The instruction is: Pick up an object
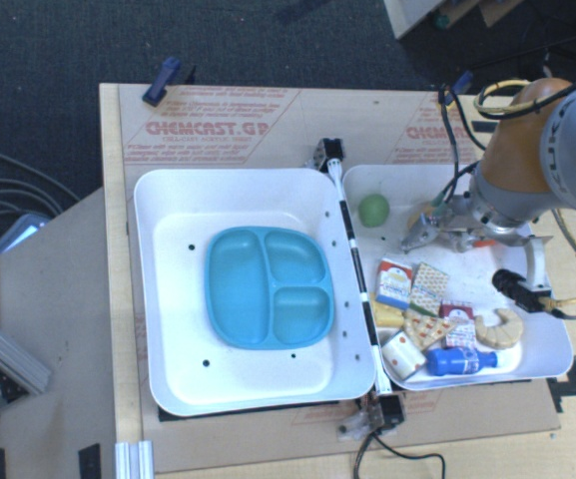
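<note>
The right bin [557, 352] holds a heap of small items: a green ball [373, 210] alone at its far left corner, a red-and-white carton [394, 282], a checkered packet [429, 287], a white cup [403, 352], a blue bottle [457, 361] and a beige curved piece [500, 329]. My gripper [425, 230] hangs low over the far part of this bin, to the right of the green ball and above the cartons. I see nothing held in it.
A blue divided plate [269, 287] lies in the middle of the left bin [158, 218]. A black divider rail [352, 257] runs between the bins. A black cable [527, 292] trails from the arm over the right bin's right side.
</note>
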`<move>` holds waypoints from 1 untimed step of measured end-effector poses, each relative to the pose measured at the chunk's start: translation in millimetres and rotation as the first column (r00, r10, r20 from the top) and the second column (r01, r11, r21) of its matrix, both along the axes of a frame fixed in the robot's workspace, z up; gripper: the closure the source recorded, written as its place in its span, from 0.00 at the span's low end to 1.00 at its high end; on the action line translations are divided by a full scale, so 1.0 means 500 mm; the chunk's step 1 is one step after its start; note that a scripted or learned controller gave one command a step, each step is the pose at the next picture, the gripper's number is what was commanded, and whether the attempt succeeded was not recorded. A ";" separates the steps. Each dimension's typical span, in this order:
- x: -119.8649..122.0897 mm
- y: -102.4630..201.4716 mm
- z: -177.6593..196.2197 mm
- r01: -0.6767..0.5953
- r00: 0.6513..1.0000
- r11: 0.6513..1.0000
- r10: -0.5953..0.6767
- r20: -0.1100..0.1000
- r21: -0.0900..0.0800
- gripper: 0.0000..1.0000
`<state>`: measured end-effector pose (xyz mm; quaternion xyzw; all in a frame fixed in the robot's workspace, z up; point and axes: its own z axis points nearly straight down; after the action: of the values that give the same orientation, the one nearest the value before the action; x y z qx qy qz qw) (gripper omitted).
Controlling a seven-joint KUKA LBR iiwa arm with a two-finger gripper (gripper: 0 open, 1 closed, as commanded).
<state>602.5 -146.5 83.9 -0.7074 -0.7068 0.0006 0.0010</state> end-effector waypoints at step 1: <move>0.126 0.059 0.003 -0.002 1.000 1.000 0.002 0.003 0.000 0.00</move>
<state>665.5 -117.0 85.2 -0.7066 -0.7076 -0.0005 -0.0003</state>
